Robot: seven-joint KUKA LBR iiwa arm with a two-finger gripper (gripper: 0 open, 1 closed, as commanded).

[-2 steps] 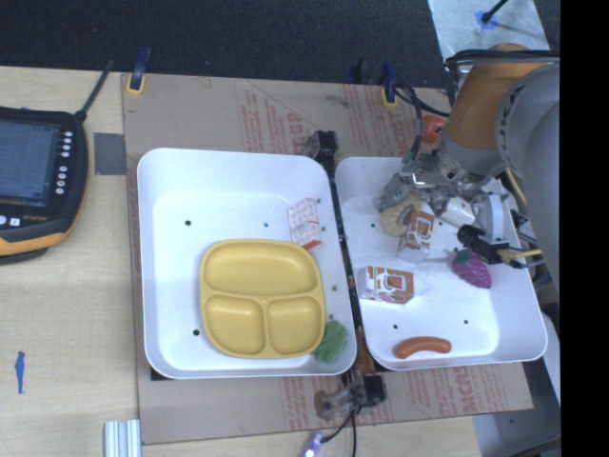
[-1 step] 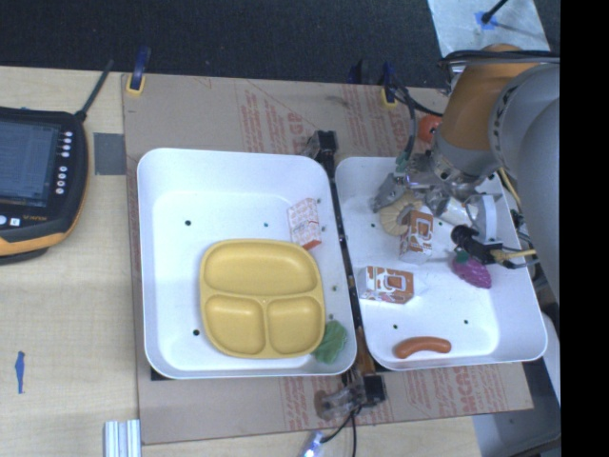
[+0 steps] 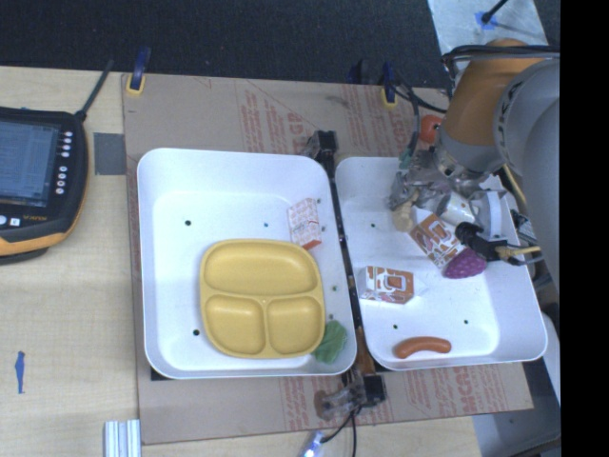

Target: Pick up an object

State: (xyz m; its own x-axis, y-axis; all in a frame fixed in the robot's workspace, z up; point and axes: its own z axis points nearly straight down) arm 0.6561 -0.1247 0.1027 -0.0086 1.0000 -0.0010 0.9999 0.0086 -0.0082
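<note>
The end effector [image 3: 416,196] sits low in the right bin [image 3: 519,336], beside an orange-and-white packet [image 3: 436,239] lying on the bin floor, its grip state impossible to tell, so I judge nothing lifted yet.

Arm [image 3: 500,93] runs off the frame's right side; its wrist covers the right bin's [image 3: 476,346] far right corner. Green item [image 3: 331,343] half tucked under the yellow tray [image 3: 262,298] at the left bin's [image 3: 166,255] near right corner. Tablet [image 3: 33,179] cut by the left frame edge. Carton [image 3: 440,239] partly masked beneath the wrist; print illegible.
</note>
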